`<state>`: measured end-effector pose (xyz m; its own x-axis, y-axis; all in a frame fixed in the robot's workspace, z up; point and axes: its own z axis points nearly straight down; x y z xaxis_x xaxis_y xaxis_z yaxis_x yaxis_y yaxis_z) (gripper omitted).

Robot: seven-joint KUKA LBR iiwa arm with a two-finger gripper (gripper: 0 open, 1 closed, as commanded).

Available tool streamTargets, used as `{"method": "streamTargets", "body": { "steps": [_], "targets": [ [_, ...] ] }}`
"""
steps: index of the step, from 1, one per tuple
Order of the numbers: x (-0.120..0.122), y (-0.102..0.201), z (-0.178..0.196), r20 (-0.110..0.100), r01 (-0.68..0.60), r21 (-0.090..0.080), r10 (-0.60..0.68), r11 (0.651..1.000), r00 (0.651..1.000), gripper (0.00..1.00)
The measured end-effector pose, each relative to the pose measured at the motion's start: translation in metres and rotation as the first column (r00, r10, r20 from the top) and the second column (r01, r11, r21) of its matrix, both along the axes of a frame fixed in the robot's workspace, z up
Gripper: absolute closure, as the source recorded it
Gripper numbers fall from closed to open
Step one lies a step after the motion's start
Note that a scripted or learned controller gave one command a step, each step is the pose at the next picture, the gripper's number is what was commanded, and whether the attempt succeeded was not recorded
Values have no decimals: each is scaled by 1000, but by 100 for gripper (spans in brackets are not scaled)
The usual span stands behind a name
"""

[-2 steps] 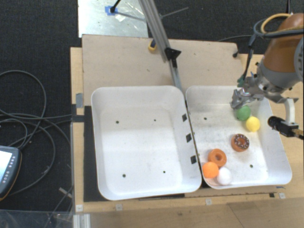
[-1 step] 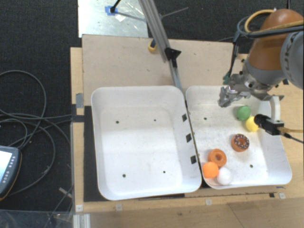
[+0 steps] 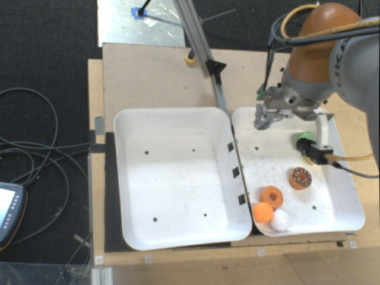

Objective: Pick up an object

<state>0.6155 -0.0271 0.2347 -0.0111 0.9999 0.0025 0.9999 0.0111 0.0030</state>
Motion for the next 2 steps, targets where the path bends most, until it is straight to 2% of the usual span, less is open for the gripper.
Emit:
{"method": "streamTargets", "body": {
  "steps": [2],
  "targets": [
    [2,115,12,-1,0,0,0,1000,1000,100]
  ]
}}
